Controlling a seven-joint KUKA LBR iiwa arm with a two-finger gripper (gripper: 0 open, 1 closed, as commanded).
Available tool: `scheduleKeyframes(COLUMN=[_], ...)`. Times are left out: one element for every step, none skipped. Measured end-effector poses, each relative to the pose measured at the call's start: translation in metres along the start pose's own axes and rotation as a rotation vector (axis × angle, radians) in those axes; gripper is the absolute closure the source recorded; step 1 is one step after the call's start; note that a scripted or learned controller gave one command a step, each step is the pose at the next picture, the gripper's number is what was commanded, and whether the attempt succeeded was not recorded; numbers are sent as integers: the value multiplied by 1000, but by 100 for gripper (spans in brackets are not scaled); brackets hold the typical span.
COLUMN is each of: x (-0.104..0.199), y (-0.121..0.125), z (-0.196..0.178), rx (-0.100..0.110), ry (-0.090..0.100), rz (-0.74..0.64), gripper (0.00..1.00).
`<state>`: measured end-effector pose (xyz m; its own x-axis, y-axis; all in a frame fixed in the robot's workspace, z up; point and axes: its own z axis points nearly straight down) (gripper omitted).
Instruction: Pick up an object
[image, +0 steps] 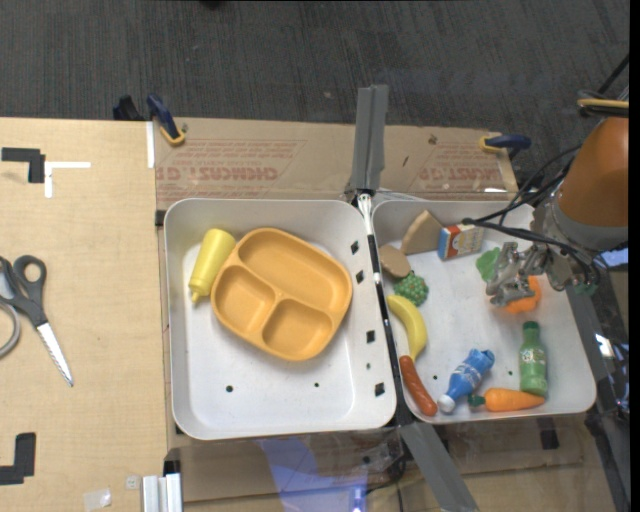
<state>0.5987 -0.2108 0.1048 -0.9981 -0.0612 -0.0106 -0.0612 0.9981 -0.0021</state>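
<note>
gripper: metal two-finger gripper (512, 281) sits low over the right shallow white bin (455, 335), toward its 2 o'clock corner; the grey arm with the orange band (600, 180) comes in from 3 o'clock.
gripper state: cannot tell how wide it stands or whether anything is in it; the view is too cluttered there.
nearest object: small orange rounded plastic piece (523, 299), touching or just beside the gripper at its 5 o'clock, partly hidden by it.
second candidate: green leafy toy piece (487, 264), just beside the gripper at 10 o'clock.
key relation: the orange piece lies almost directly below the gripper, so the pick likely turns on a short drop, not a sideways move.
long axis: unreadable; too little of the orange piece is exposed.
other options: green plastic bottle (533, 356) lies at 6 o'clock, well apart, long axis running 12 to 6.
risk: the green leafy piece may get caught in the close.
</note>
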Motion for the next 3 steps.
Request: scheduleKeyframes(x=[0, -2, 63], y=[0, 0, -7], z=[0, -11, -36], rx=[1, 2, -1], ry=[0, -6, 8], rz=[0, -1, 152], gripper=[0, 100, 100])
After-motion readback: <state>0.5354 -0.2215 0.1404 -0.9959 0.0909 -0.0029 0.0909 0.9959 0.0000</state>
